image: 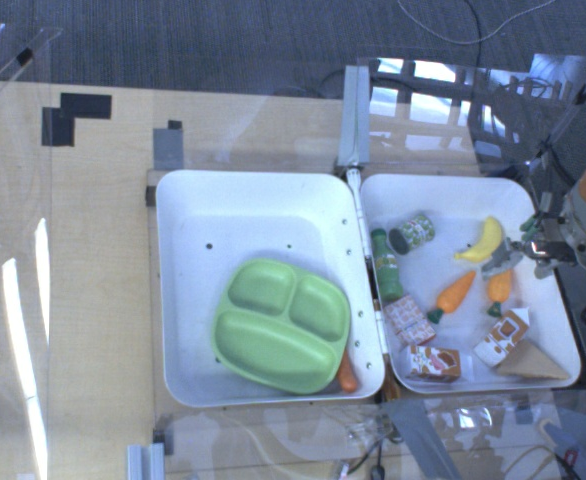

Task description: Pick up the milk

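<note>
**In the right bin's near corner, milk carton sits free of the arm**

In the near right corner of the right bin, the milk carton lies tilted on the white floor. It is a small white box with a brown gabled top and an orange patch on its face. Touching its near side is a tan wedge. Just beyond the carton lies a small orange piece, and farther on the same side a banana. To the carton's left are a carrot, a brown-and-white carton and a red-checked carton. Well to its left a green bottle lies along the bin wall, with a can beside it. The gripper hangs beyond the carton, near the banana and apart from the milk; whether it is released or clenched cannot be told. Farthest left of the carton, the left bin holds a green divided plate, with an orange object at the plate's near right edge. Both bins rest on a pale wooden bench marked with black tape and edged by clear, glare-streaked panels. Dark grey carpet lies behind it, with a thin cable looped across.
</note>
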Controlling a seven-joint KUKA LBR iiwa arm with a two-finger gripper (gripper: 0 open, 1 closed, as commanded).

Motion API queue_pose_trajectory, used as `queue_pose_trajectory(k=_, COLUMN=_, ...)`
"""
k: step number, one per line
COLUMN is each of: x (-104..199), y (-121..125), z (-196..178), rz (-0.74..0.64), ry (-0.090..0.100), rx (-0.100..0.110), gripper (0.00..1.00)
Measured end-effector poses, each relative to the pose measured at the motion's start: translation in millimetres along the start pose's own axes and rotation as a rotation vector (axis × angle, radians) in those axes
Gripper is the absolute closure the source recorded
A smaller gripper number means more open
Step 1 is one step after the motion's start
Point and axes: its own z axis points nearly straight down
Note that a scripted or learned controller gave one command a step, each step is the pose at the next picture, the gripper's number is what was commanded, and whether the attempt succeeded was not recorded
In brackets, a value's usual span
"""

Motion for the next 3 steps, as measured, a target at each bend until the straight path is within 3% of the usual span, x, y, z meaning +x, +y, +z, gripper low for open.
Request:
queue_pose_trajectory(k=1, x=-15.1, y=-44.6, z=93.4, rz=-0.248, ry=-0.002, rx=-0.005, gripper=0.0)
queue_pose_trajectory(k=2, x=-14.2, y=-41.4, z=82.1, rz=-0.25, ry=-0.001, rx=-0.01, gripper=1.0)
queue_pose_trajectory(k=3, x=-14.2, y=-41.4, z=82.1, rz=-0.25, ry=-0.001, rx=-0.01, gripper=0.0)
